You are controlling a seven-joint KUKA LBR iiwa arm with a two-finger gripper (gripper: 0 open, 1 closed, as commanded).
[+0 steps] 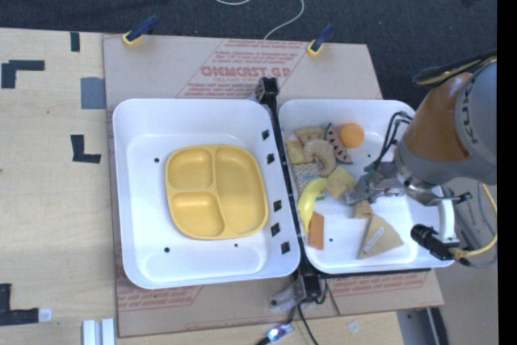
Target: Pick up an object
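Hovering low in the right-hand white bin point(396, 111), the gripper point(362, 191) sits right over the pile of toy food, and honestly I can't tell from this angle how the jaws stand or whether anything is caught in them. Its tip looks to be touching or just above a small tan wedge-shaped piece point(362, 209), with a pale beige block point(338, 180) just beside it on the left.

Going outward: a yellow plastic banana point(309, 199) curves along the bin's left wall, an orange-brown rectangular piece point(317, 230) lies just below it, and a bigger tan triangular wedge like a cheese slice point(380, 238) sits near the front edge. Up toward the back there's a round orange ball-like fruit point(351, 135) and some beige bread-looking chunks point(309, 143).

The left white bin point(129, 174) carries a yellow 3-compartment plastic plate point(216, 191).

My read: this is the reach-and-grasp step, nothing visibly lifted yet. Next move probably calls for closing firmly on that small wedge and rising straight up, without dragging neighbours along.
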